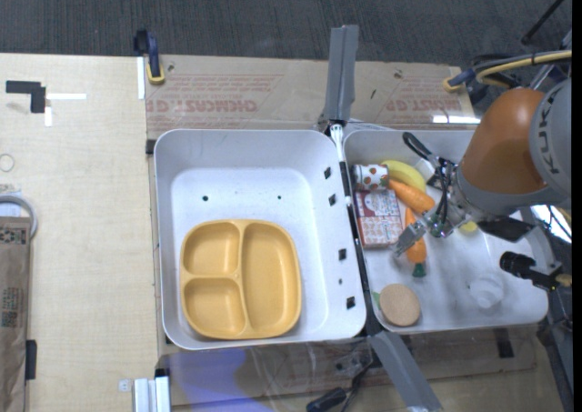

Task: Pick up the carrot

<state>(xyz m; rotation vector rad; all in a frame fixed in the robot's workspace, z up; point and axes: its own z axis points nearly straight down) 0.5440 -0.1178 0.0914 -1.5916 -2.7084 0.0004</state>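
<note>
Carrot (409, 193): right bin (509, 315), far-left part, touching banana (405, 171) and a flat packet (380, 216). Gripper (414, 244): low, just near of the carrot; grasp state cannot be told. Risk (judged): crowding, so fingers may snag neighbours or slip off.

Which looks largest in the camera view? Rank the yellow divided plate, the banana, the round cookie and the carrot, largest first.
1. Yellow divided plate, by far.
2. Carrot and banana: close in apparent size, and the arm hides part of each, so no ranking.
3. Round cookie, the smallest as seen.
</note>
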